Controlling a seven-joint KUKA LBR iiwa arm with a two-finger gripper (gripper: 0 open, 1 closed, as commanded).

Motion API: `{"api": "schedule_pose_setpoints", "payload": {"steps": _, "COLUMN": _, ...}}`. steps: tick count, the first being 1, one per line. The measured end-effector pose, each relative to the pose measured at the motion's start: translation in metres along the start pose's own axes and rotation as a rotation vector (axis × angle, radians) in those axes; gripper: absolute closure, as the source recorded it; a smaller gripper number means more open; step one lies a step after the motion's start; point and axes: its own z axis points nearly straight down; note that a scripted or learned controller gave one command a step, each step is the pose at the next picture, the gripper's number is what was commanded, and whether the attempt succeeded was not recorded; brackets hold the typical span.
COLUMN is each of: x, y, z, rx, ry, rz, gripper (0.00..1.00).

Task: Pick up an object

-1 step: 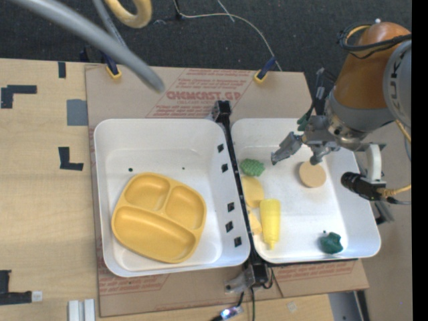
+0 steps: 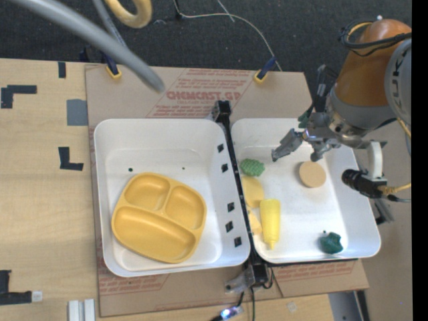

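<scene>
Fingers (image 2: 289, 146) spread apart, nothing between them: two dark grey metal prongs, one slanting down-left to a tip above the right bin (image 2: 364, 229) floor, the other (image 2: 319, 151) shorter, pointing down just above the tan disc (image 2: 312, 174). Gripper (image 2: 302, 150) hangs over the upper middle of the right bin, below the arm's (image 2: 366, 72) rounded orange band and grey shell. Tan disc: flat, round, matte, like a cookie or wooden puck, lying on the bin floor right of centre, apart from the other pieces. Green leafy piece (image 2: 252, 167): small, ruffled, plastic-looking, near the bin's left wall. Below it a pale yellow slab (image 2: 252, 191), smooth, shape hard to read, possibly a toy cheese slice. Touching its lower right, a bright yellow elongated piece (image 2: 269, 222), glossy, tapered, upright along the view. Dark teal lump (image 2: 331, 243), small and knobbly, in the lower right corner, well apart from the rest. Left bin (image 2: 107, 152): shallow white moulded plastic with rounded corners, holding a yellow divided plate (image 2: 158, 216), smooth plastic, three compartments, tilted slightly against the floor. Both bins sit on a brown cardboard sheet (image 2: 194, 92) with red print, on a pale wood-grain bench (image 2: 40, 199). Black clips line the seam between bins.
</scene>
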Motion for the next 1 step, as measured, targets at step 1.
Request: {"api": "schedule_pose_setpoints", "payload": {"steps": 1, "x": -0.0087, "y": 0.0009, "z": 0.0532, "rx": 0.005, "ry": 0.000, "rz": 0.001, "gripper": 0.00}}
